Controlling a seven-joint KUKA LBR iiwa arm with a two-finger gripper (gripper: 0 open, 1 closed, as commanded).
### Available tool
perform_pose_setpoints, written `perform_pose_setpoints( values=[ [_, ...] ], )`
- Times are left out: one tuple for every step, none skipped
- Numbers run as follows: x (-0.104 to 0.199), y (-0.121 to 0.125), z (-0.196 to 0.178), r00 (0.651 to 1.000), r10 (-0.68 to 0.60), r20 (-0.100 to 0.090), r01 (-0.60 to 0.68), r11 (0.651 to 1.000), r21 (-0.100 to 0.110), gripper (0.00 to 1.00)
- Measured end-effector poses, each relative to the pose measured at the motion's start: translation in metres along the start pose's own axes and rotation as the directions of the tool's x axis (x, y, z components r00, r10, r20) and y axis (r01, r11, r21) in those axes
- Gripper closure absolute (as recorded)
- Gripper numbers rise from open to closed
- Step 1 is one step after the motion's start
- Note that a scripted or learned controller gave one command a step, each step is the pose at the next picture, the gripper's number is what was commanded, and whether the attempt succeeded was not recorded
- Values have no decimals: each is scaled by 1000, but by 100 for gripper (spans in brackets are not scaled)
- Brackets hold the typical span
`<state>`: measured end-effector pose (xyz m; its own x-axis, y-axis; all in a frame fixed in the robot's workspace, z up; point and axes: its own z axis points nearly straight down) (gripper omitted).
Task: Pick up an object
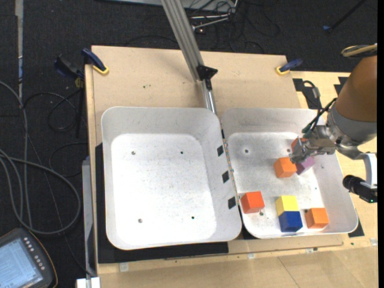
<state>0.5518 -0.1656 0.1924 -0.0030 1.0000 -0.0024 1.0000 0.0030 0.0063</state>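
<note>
Lying nearest the camera along the front wall of the right bin [336, 188], four cubes form a loose row: an orange cube [252, 201] toward the bin's left side, a yellow cube [286, 204] touching a blue cube [291, 221] just in front of it, and another orange cube [317, 218] just right of the blue one. Further back, near the middle of the same bin, a third orange block [285, 167] sits beside a small purple piece [305, 164], the two touching or nearly so. The jaws [301, 152] hang directly over this pair, low against them; whether they are apart or together cannot be told from this angle, and nothing is clearly seen between them. The grey arm [354, 122] with its orange band enters from the right. The left bin [114, 161] sits alongside, its rim meeting the right bin's. Beyond both, the tan worktop [150, 80] carries clamps [96, 62] at its far corners.
</note>
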Motion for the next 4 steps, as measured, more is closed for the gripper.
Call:
perform_pose_setpoints(
  values=[
    [0,2,-46,1000,0,0,0,1000,-1,100],
    [48,1,-37,1000,-4,-4,4,1000,7,100],
    [104,-14,-40,1000,-5,-5,5,1000,7,100],
    [163,-20,-49,1000,-7,-5,7,1000,6,100]
  ],
)
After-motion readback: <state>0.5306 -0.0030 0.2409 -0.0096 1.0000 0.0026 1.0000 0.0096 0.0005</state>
